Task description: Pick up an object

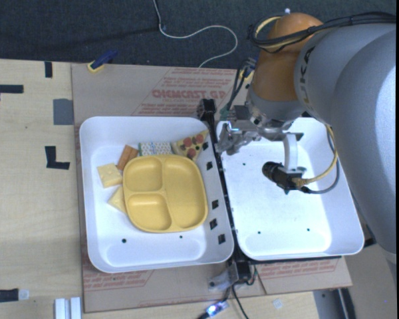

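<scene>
A yellow divided plate (pixel 165 193) lies in the left bin (pixel 93 244). Behind and beside it lie flat toy foods: an orange-brown piece (pixel 126 156), a pale yellow square (pixel 109 175), a speckled green-white piece (pixel 154 149) and a pizza-like slice (pixel 193 145). A yellow wedge (pixel 116 201) pokes out from under the plate's left side. My gripper (pixel 226 137) hangs at the far left of the right bin (pixel 286 244), close to the divider and just right of the pizza-like slice. Nothing shows held in it.
The arm's grey body and orange band (pixel 279 58) cover the right bin's far right part. A black connector with a yellow cable (pixel 284 175) hangs over that bin. A white cable (pixel 186 32) and a small blue-yellow item (pixel 103 60) lie behind the bins.
</scene>
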